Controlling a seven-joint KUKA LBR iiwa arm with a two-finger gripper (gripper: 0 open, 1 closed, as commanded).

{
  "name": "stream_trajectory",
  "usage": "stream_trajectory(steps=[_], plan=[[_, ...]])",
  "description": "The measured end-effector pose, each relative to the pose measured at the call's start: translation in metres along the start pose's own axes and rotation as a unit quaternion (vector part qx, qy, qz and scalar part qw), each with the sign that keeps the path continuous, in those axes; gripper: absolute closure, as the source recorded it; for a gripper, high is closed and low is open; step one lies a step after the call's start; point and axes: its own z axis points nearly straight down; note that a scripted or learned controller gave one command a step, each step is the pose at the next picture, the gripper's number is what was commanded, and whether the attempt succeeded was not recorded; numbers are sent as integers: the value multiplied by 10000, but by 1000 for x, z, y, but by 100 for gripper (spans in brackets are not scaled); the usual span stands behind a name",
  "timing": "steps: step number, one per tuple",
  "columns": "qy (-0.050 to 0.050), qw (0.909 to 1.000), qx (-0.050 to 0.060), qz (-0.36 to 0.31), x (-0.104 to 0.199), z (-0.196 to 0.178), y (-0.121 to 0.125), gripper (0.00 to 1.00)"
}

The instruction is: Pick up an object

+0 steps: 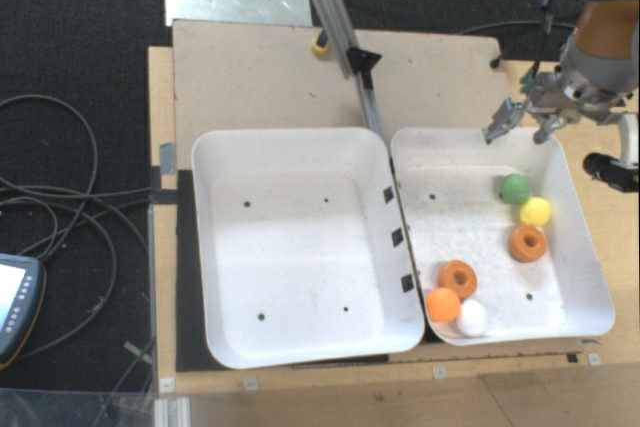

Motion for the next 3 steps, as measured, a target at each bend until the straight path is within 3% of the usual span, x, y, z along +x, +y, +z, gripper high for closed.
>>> stream_trajectory(steps=[1,3], plan=[[-3,10000,3,-1,0,0,0,0],[2,10000,16,-1,-2,90,14,0]])
